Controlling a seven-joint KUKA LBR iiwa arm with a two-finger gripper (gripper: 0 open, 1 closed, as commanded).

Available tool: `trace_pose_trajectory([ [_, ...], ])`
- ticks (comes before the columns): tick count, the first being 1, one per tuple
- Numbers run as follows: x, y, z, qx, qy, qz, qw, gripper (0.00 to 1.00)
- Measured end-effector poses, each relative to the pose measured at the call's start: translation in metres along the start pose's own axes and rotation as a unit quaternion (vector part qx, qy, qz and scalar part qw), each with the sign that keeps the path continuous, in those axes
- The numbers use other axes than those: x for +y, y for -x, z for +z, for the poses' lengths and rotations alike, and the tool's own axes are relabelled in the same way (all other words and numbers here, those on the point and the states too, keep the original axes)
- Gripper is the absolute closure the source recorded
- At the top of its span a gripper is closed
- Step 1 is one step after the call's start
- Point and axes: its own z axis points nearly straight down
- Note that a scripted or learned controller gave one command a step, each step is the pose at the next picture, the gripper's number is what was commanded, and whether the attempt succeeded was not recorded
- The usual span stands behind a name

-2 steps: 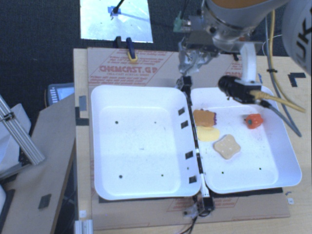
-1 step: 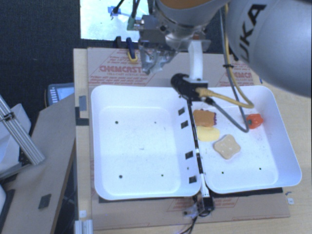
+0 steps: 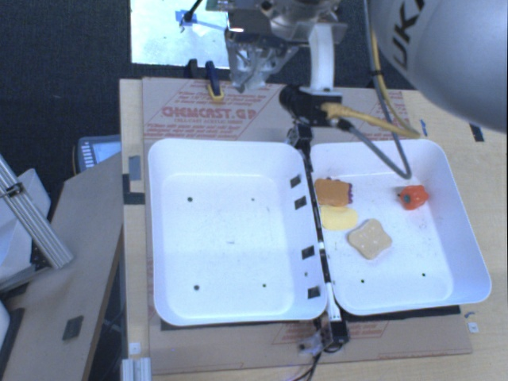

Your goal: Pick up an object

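The right bin point(image 3: 452, 213) holds a few small things. An orange-brown piece with a purple edge point(image 3: 332, 191) lies near its left wall, with a pale yellow slab point(image 3: 340, 218) just in front of it. A tan toast-shaped piece point(image 3: 370, 238) lies a little nearer. A red-orange object point(image 3: 412, 197) sits toward the right. My gripper point(image 3: 252, 74) hangs high above the back of the bench, beyond the left bin's point(image 3: 159, 213) far rim, well away from all these objects. Nothing shows between its fingers.
A cardboard sheet point(image 3: 206, 113) with red lettering lies under both bins. A blue and yellow clamp point(image 3: 213, 82) sits at its back edge. Grey and yellow cables point(image 3: 373, 129) trail over the right bin's back rim. A metal rail point(image 3: 32, 213) leans at the left.
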Motion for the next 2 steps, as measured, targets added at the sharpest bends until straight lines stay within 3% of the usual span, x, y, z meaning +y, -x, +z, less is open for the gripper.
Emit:
trace_pose_trajectory([
  [1, 0.016, 0.001, -0.037, 0.0, 0.0, 0.0, 1.0, 1.0],
  [2, 0.045, 0.001, -0.034, -0.001, -0.002, 0.003, 1.0, 1.0],
])
